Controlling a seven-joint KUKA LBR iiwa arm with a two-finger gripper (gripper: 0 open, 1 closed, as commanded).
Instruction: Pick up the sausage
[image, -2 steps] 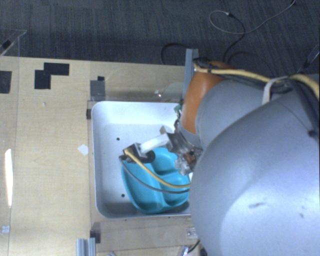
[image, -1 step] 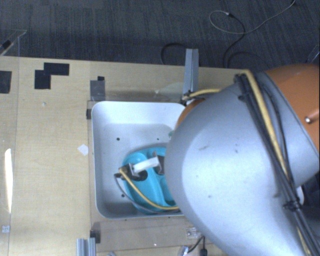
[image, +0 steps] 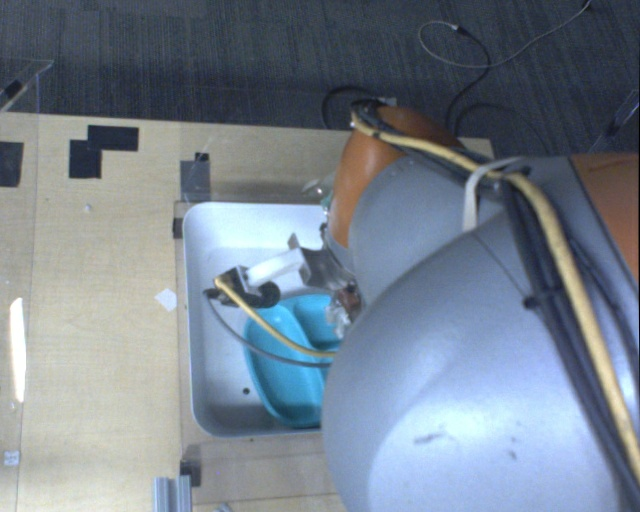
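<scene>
The grey arm with its orange band (image: 365, 175) reaches low into the white bin (image: 205, 330) and covers that bin's right part and everything to the right of it. My gripper (image: 335, 300) hangs at the arm's lower end, just above a blue dish-shaped thing (image: 290, 375) lying in the bin's near half. The gripper's tips are hidden by the wrist and by the blue thing's edge.
The bin's left and far floor is bare white. Pale wooden bench (image: 100, 300) surrounds the bin, with black markers (image: 100, 148) at the far left. A metal bracket (image: 196, 178) stands at the bin's far left corner.
</scene>
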